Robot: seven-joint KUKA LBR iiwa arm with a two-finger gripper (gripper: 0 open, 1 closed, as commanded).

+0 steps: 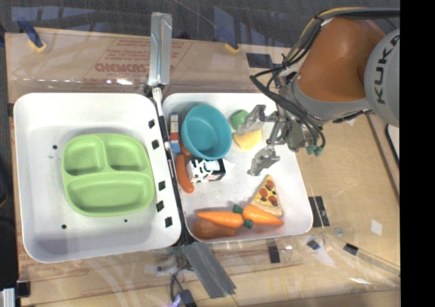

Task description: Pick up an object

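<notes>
Both bins [41,112] look like smooth white plastic with a slight sheen. Left of the teal bowl [204,132], itself glossy plastic, lies a matt green plastic tray [107,173]. Right of the bowl, the gripper [266,137] shows dull grey metal.

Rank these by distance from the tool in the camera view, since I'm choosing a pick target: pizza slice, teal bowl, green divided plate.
Measured from the tool:
1. Pizza slice, just below the tool in the right bin.
2. Teal bowl, to its left in the same bin.
3. Green divided plate, far left, in the other bin.
</notes>
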